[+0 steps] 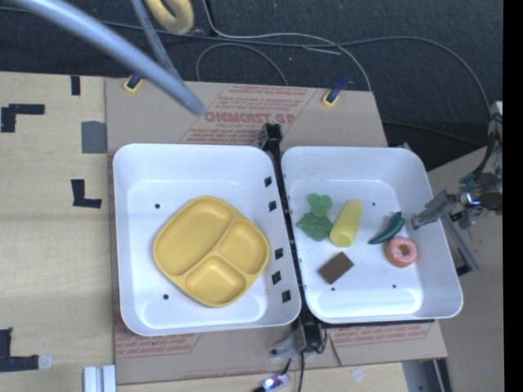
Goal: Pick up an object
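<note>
The gripper (425,217) sits at the right rim of the right bin (372,163), low over the edge, and whether it is wide or narrow cannot be told at this size; nothing is seen held in it. The candidate objects all lie in the right bin: a green pepper (386,229) just left of the gripper, a pink doughnut (401,252) just nearer than the pepper and touching or almost touching it, a yellow cylinder (346,223) at mid-bin, a green leafy piece (315,216) against the cylinder's left side, and a brown block (335,267) nearer, standing apart. The left bin (135,170) carries a yellow divided plate (211,250). Assessment: the approach is under way and no grasp is made. The pepper is closest but thin and crowded by the doughnut, so a clean closing line across its narrow width is needed. The brown block, being isolated, appears the safer target.
</note>
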### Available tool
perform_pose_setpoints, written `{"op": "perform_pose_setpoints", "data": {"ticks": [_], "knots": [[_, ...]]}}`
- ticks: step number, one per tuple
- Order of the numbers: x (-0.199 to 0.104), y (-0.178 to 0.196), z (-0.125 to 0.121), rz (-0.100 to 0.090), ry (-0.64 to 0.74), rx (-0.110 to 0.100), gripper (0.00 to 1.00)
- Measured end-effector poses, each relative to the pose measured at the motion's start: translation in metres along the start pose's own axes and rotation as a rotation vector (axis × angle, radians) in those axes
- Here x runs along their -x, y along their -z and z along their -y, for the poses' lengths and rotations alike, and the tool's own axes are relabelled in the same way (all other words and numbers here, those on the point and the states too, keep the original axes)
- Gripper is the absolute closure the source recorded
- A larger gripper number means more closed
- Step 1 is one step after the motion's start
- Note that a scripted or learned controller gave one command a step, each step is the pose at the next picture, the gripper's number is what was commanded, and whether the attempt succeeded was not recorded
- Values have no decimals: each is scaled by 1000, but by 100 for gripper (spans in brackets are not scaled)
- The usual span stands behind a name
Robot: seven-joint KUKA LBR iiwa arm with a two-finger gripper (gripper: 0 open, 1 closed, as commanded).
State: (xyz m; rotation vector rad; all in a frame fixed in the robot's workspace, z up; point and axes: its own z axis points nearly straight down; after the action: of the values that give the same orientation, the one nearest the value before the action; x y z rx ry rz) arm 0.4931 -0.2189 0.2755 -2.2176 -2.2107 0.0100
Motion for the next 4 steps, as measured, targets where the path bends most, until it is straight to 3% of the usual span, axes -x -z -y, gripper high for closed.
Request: {"op": "perform_pose_setpoints", "data": {"ticks": [1, 4], "knots": [[-1, 5, -2, 2, 4, 9, 0], [-13, -182, 7, 3, 2, 6, 0]]}}
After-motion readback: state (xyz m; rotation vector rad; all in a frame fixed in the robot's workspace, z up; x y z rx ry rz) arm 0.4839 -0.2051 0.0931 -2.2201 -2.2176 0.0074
